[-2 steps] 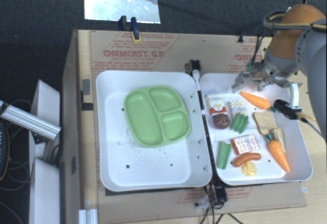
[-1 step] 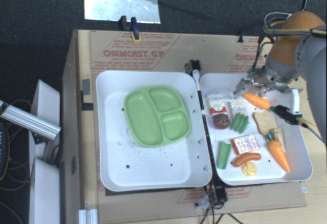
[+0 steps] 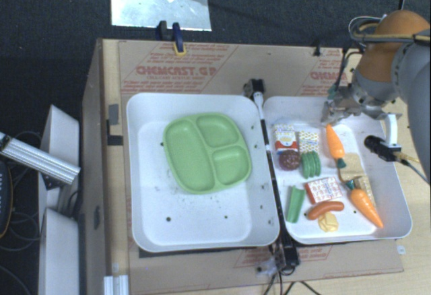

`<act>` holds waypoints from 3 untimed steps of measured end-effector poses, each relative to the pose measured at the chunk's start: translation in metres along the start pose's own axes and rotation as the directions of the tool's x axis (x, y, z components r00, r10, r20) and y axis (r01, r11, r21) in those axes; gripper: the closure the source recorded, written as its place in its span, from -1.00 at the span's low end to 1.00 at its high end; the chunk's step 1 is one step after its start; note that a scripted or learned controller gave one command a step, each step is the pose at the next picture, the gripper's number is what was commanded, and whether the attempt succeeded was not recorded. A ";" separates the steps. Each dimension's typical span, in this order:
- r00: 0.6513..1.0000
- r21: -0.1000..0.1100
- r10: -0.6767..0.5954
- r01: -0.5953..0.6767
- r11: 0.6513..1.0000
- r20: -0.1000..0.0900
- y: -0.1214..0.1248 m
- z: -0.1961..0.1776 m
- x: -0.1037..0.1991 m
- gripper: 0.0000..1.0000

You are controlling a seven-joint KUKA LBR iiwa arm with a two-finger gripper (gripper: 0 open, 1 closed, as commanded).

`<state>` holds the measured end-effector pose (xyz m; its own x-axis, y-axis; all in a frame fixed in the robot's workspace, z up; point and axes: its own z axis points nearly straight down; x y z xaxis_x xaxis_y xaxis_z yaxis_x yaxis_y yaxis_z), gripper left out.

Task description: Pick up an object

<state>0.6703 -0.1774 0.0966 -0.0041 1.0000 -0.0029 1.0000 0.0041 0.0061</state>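
- My gripper (image 3: 335, 110) hangs over the far edge of the right bin (image 3: 399, 209), near its back wall; nothing shows between its tips; whether it is spread or pressed together I cannot tell, it is too small and blurred against the wrist.
- The step in hand, as I judge it, is the approach: no object is lifted yet; everything lies on the bin floor.
- Nearest to me is the upright orange carrot (image 3: 335, 141), just below the gripper; a second carrot (image 3: 366, 205) lies well apart, toward the near right corner.
- Other candidates sit in a cluster: a small carton (image 3: 285, 137), a dark round piece (image 3: 289, 160), a green ridged piece (image 3: 310, 164), a green stick (image 3: 295, 203), a sausage (image 3: 324, 208).
- The left bin (image 3: 151, 219) bears a green divided plate (image 3: 207, 152); not my concern now.
- Next move, I reckon: descend squarely over the near carrot, straddling its narrow width; its neighbours are close, so a skewed drop could nudge them.
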 end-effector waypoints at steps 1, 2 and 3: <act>1.000 0.000 -0.001 0.001 1.000 -0.002 -0.017 -0.086 0.043 1.00; 1.000 0.004 0.002 -0.002 1.000 -0.003 -0.126 -0.122 0.093 1.00; 1.000 0.004 0.003 -0.003 1.000 -0.003 -0.126 -0.122 0.092 -1.00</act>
<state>0.5430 -0.0853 0.2175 -0.0014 1.0000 0.0001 1.0000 0.0014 0.0019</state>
